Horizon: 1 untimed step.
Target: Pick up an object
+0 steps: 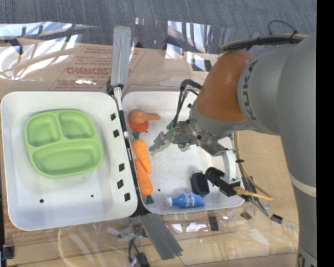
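Jaws [162, 139] stand spread with nothing between them, over the middle of the right bin [225, 203], just right of the carrot [142, 164]. That one long carrot lies along the bin's left wall. One shorter orange toy [140, 119] sits in the far left corner. One blue bottle [187, 201] lies at the near edge. The left bin [11, 149] holds one green three-part plate [63, 142].

Two shallow white bins sit side by side on the counter, the left bin [55, 200] and the right bin [175, 174]. A green divided plate [64, 143] lies in the left one. Printed cardboard [72, 68] lies behind them, crossed by a grey tape strip [121, 52]. Grey carpet [100, 4] fills the top of the frame.
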Available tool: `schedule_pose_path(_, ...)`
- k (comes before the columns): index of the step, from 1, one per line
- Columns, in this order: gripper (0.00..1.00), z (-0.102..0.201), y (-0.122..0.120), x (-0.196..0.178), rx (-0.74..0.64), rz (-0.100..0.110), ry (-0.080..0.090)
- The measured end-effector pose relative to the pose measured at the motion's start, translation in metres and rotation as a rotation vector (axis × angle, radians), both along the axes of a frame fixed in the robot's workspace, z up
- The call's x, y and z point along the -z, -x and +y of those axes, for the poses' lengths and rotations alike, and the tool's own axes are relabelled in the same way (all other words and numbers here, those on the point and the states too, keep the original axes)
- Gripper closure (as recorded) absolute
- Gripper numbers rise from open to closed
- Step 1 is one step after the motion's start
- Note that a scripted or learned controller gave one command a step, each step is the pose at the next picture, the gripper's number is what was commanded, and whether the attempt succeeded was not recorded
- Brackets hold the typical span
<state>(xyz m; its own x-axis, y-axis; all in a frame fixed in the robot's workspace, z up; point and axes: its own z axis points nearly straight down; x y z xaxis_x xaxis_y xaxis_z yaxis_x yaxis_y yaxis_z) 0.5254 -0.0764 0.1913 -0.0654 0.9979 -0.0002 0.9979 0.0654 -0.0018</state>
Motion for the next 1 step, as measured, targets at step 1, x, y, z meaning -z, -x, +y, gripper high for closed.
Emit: schedule_pose_path(1, 0.0, 0.009, -0.0737, 0.0005, 0.067, 0.002, 0.0)
